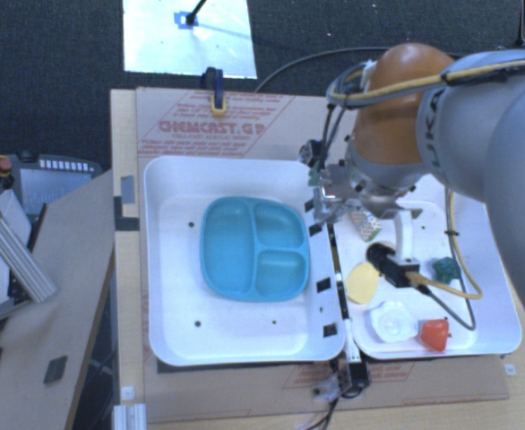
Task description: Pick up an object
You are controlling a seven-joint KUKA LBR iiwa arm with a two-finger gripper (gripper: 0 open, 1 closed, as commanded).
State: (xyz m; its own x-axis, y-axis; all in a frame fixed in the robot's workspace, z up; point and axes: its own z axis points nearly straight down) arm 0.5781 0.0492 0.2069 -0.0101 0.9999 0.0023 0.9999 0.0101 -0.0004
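Observation:
My gripper (pixel 323 195) hangs below the grey wrist and orange band, over the left edge of the right bin (pixel 504 330), close to the divider between the bins. Just right of it lies a small speckled packet (pixel 365 223). Nearer the front of that bin sit a pale yellow piece (pixel 362 283), a white round lid-like thing (pixel 392 321) and a red-orange piece (pixel 434 333). A teal piece (pixel 444 269) rests toward the right wall. I see nothing held at the gripper.
The left bin (pixel 168 330) holds a blue divided plate (pixel 253 247) in its middle. A cardboard sheet (pixel 213 124) lies under both bins, with a yellow clamp (pixel 216 92) at its back edge. A side table (pixel 56 276) stands to the left.

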